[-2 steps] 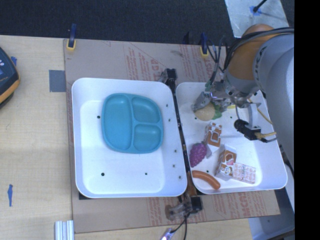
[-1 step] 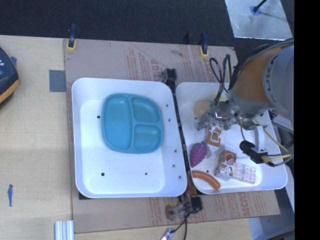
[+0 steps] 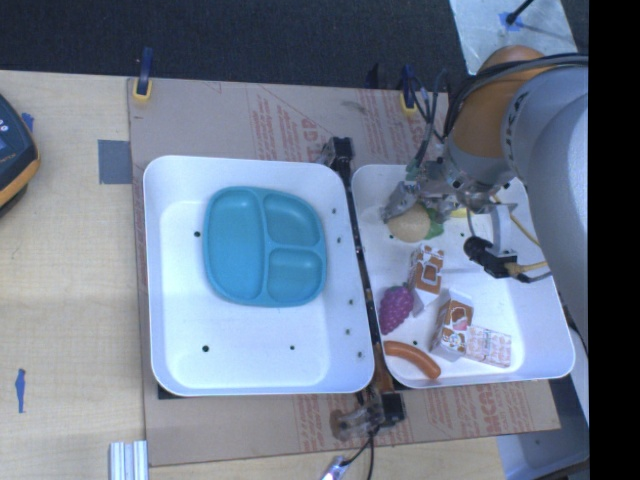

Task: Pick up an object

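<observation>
On the far left of the table (image 3: 70,298) sits part of a dark device with an orange edge (image 3: 12,158), well away from the work. Brown cardboard (image 3: 250,118) covers the middle of the table, clipped at its far edge, seemingly to keep the bins from sliding.

The left bin (image 3: 180,358) holds a teal divided plate (image 3: 265,246) lying flat near its far side; it looks like a drop-off spot rather than something to grasp.

The right bin (image 3: 545,353) carries the candidates for picking. Near the dividing rim lies a purple bunch of grapes (image 3: 395,308), and below it a hot dog (image 3: 411,359) at the near edge. A small printed carton (image 3: 428,270) stands toward the middle, and a second carton (image 3: 453,328) leans against a flat printed packet (image 3: 487,346).

At the bin's far end a tan, rounded, potato-like piece (image 3: 408,227) rests with something green just beside it. The end effector (image 3: 425,196) hangs right over that piece, probably lining up a grasp on it. Whether it is spread or pressed together cannot be told, as the wrist and cables hide the tips.
</observation>
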{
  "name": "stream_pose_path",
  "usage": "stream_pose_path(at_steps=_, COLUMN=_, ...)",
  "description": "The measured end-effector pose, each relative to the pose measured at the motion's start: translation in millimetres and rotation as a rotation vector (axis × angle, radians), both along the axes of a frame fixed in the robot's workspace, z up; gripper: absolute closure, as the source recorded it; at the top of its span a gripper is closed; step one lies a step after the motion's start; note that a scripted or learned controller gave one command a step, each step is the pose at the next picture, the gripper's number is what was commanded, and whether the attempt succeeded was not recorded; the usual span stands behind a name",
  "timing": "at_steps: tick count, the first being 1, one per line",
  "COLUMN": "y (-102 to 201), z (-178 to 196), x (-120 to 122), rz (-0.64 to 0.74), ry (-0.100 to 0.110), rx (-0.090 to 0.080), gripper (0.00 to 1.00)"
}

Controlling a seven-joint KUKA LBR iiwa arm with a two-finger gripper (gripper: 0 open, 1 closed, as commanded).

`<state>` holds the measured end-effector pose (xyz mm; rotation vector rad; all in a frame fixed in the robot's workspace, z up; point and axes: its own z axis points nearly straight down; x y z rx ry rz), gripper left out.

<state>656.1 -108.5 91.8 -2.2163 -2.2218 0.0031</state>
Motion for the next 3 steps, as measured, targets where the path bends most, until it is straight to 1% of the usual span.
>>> stream_pose_path(at_steps=1, y=-41.5, z=-0.1, x=-51.4, rz=0.0, ry=0.0, rx=-0.002, gripper=0.0)
stream_pose_path(at_steps=2, y=-16.0, z=-0.1, x=-0.2, rz=-0.001, ry=0.001, rx=0.0, gripper=0.0)
stream_pose_path(at_steps=3, y=-30.5, z=-0.2, x=-97.0, rz=0.002, ry=0.001, rx=-0.002, gripper=0.0)
